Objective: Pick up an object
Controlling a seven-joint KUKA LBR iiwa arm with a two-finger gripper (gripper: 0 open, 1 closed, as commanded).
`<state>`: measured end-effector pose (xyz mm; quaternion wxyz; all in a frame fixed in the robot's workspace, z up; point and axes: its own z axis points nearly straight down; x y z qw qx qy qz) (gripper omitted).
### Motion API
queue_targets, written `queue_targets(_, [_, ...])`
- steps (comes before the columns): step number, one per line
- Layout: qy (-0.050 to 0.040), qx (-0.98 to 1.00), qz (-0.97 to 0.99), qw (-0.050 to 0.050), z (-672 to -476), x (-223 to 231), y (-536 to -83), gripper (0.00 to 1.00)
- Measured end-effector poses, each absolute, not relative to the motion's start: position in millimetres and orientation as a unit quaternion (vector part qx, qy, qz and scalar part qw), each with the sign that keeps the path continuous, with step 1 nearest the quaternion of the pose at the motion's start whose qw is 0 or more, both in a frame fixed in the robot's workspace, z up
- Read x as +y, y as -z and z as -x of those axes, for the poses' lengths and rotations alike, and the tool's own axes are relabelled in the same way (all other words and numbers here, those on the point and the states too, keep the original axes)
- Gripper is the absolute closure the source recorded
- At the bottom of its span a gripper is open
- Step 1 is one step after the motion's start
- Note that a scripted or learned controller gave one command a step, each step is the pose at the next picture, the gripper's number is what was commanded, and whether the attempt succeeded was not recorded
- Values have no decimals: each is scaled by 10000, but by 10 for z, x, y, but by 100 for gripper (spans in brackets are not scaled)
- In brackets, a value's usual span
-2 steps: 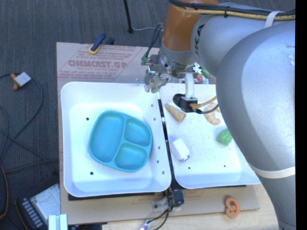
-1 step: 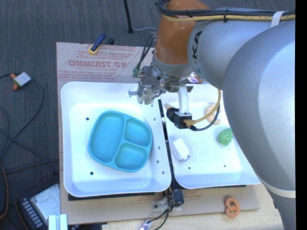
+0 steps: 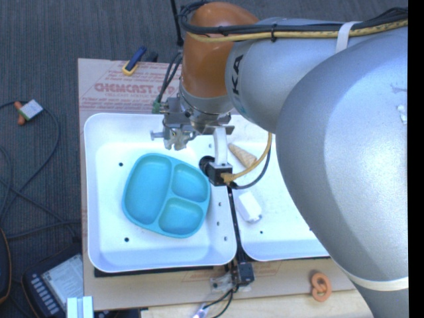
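Pincer (image 3: 177,139) hovering at the blue divided plate's (image 3: 167,195) 12 o'clock rim in left bin (image 3: 99,197); grip state: can't tell.

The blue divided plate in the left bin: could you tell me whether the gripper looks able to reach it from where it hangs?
Probably yes. The gripper hangs just above the far rim of the blue divided plate, with nothing lying on it or between them.

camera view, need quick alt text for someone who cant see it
A grey robot arm with an orange band reaches in from the right, its gripper above the far rim of the left white bin, which holds a blue divided plate. The right bin holds a small white block.
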<state>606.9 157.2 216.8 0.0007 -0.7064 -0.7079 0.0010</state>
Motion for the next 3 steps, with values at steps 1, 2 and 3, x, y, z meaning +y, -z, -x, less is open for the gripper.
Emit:
queue_targets(1, [-7,-7081,7061,11,-5584,2258,-2312,100])
queue_targets(2, [-12,-7078,7064,8,-5585,2250,-2310,0])
queue_targets(3, [3,-7075,7067,-6,-5342,2328,-3477,0])
